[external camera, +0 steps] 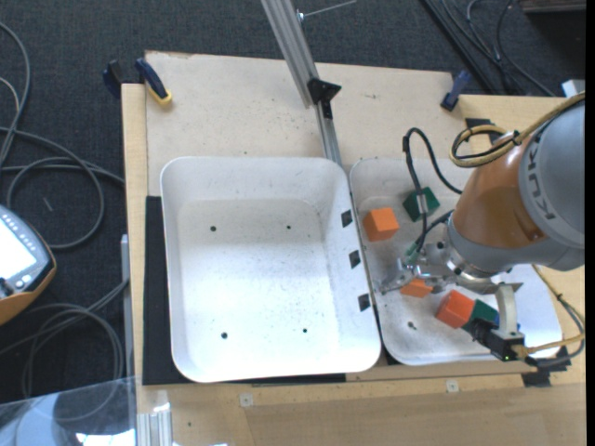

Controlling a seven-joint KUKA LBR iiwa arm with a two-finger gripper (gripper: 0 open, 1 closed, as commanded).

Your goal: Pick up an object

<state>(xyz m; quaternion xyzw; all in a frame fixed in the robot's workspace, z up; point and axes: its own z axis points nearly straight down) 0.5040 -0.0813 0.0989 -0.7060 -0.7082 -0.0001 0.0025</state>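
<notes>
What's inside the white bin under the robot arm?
In the right bin lie an orange block, a green piece and two more orange blocks. The arm hides part of the bin.

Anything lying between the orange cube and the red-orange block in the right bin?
Yes: in the camera view, between the orange cube and the red-orange block lies a small orange piece, beside the gripper.

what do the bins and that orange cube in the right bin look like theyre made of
The bins, left bin and right bin, look like thin moulded plastic: white, with rounded rims and a dull sheen, speckled with dark scuffs. The orange cube looks like matte foam or painted wood, with flat, even colour and no glare; which one is unclear.
</notes>
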